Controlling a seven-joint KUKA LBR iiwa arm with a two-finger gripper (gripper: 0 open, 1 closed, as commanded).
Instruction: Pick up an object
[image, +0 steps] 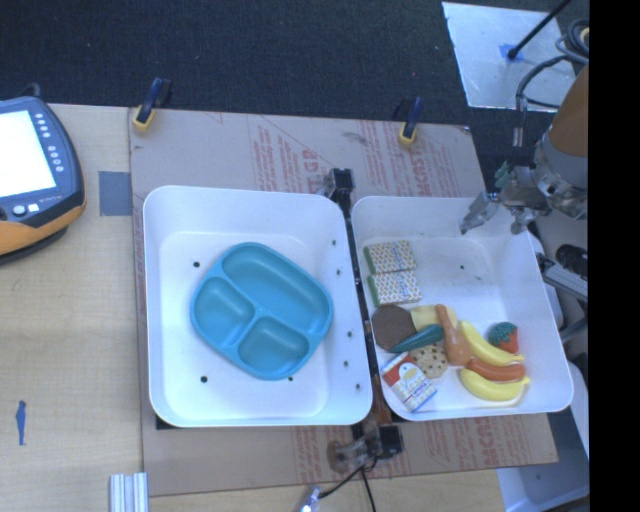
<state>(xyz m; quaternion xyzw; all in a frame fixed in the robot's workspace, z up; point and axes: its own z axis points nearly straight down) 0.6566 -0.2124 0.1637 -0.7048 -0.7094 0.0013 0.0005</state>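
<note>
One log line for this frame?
gripper: open, nothing held, over right bin's upper-right corner | toy food: lower half of right bin | blue tray: left bin

The right bin (520, 262) holds a cluster of toy food along its near side: two yellow bananas (490, 372), a sausage (453, 337), a brown patty (392, 325), a cookie (431, 361), a small carton (409, 384) and a red strawberry (503, 335). Two cracker squares (392, 271) lie flat just beside its left wall.

Your arm (565, 125) reaches in from the right, wrist tipped down. The gripper (495, 212) hangs over the right bin's (545, 290) far right corner, fingers spread, nothing between them.
</note>
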